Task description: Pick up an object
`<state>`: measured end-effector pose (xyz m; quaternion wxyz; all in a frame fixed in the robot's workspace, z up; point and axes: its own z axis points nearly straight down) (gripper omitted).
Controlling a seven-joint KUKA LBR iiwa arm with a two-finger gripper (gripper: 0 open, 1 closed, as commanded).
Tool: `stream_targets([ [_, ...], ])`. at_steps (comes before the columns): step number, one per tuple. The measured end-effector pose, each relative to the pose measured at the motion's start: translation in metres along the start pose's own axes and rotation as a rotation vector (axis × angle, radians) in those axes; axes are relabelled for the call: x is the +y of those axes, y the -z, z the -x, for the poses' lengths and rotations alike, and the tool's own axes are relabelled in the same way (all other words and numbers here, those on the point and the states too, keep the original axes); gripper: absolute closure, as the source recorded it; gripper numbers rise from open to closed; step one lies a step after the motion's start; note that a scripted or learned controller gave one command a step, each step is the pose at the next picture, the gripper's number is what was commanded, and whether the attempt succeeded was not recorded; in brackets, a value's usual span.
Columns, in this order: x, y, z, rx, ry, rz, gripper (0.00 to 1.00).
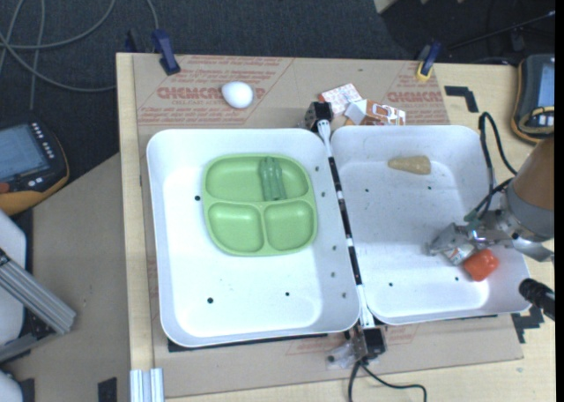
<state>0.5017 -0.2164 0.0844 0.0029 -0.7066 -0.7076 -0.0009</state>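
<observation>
A black cable and plug (pixel 366 347) are seen at the near edge of the bench, btwn the two bins. The left white bin (pixel 176 241) is filled partly by a green tray w/ three parts (pixel 260 206); a green stick-like thing (pixel 271 178) is laid in its big top part. In the right white bin (pixel 397 294), a tan lump (pixel 410 164) is seen near the far wall. A small orange-red object (pixel 480 264) is found near the right side of that bin, just beside the gripper (pixel 456 246). The gripper is lowered to the bin floor, w/ the grey arm (pixel 529 206) coming in from the right. It can't be told if the object is held. A white ball (pixel 236 93) and some torn wrappers (pixel 361 109) are left on the cardboard behind the bins.
</observation>
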Motion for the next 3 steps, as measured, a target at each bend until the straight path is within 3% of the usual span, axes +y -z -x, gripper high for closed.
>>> stream_targets([
  [1, 0.001, 0.011, 0.002, -0.006, -0.002, 0.005, 1.0],
  [2, 0.026, 0.113, -0.082, -0.005, 0.001, 0.005, 1.0],
  [3, -0.003, 0.138, -0.136, -0.004, 0.0, 0.001, 1.0],
])
